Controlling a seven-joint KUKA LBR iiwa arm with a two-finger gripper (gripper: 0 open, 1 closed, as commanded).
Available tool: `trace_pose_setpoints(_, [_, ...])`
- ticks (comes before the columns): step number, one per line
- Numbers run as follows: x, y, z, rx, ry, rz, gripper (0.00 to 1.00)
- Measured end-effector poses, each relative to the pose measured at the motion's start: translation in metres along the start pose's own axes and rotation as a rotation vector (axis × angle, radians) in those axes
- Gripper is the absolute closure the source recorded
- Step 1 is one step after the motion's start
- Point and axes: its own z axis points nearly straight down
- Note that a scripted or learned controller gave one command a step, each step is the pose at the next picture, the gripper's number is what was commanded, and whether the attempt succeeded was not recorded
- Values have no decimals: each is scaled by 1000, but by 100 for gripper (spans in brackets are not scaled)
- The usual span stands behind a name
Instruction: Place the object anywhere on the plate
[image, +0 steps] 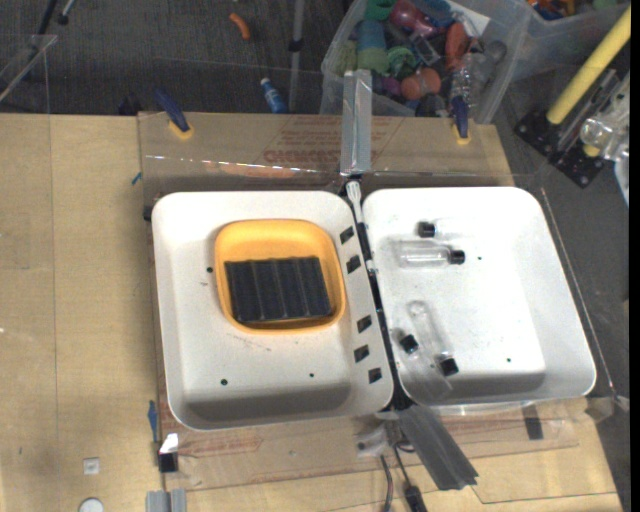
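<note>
An orange square plate with rounded corners lies in the left white bin. On it rests a dark ribbed rectangular object, flat and covering most of the plate's middle and front. In the right white bin lie a clear tube with a black cap, a second clear tube with a black end, and two small black pieces.
A ridge with black clips separates the two bins. A clear crate of colourful toys stands behind the bench. A yellow bar and black mount sit at the back right. Bare wooden benchtop lies left of the bins.
</note>
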Motion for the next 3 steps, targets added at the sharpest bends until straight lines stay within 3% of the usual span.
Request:
trace_pose_setpoints(1, [-1,3,-14,-1,-1,-232,100])
trace_pose_setpoints(2, [-7,5,1,-2,5,-340,100])
trace_pose_setpoints(3, [-7,4,2,-4,4,-721,100])
